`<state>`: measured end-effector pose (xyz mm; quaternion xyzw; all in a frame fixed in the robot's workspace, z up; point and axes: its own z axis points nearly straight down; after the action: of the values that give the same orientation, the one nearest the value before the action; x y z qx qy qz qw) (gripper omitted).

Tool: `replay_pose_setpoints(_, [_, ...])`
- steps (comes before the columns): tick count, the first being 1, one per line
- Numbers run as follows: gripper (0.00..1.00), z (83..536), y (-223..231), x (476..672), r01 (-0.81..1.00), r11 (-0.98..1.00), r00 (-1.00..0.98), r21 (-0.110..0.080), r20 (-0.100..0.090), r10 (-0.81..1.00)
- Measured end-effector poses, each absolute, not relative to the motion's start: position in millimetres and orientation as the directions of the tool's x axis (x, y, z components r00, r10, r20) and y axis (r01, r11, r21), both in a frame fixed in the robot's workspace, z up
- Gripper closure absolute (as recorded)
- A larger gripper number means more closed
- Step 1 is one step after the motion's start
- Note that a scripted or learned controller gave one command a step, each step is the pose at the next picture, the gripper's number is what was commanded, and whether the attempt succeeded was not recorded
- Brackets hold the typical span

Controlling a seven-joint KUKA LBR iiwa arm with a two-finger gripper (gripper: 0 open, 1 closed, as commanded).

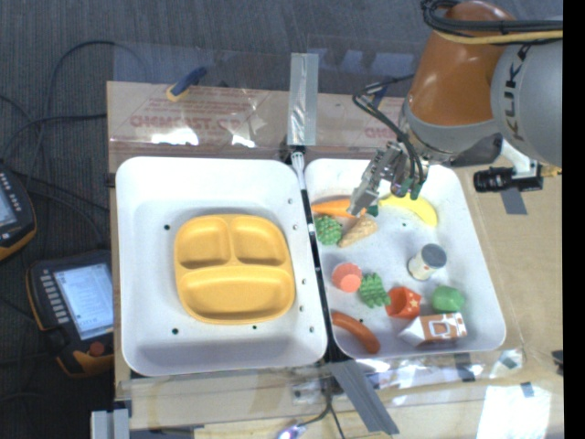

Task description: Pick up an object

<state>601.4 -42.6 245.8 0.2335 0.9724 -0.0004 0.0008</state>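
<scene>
The gripper (366, 201), fingers spread, hovers over a toy bread wedge (357, 230) near the right bin's (483, 273) far-left corner; likely light and rigid; best pinched across its narrow sides.

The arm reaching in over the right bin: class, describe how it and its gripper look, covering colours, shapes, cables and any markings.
The arm is bulky and rounded, grey, with a glossy orange band above the wrist and dark lettering on the grey shell. Black cables loop round the wrist. The gripper is small, metallic grey, with two slim fingers and green details at its base.
</scene>
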Motion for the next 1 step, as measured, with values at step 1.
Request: replay_pose_setpoints(1, [1.0,258.0,-12.2,653.6,0.534,0.845,-0.845,0.0,-0.003,0.534])
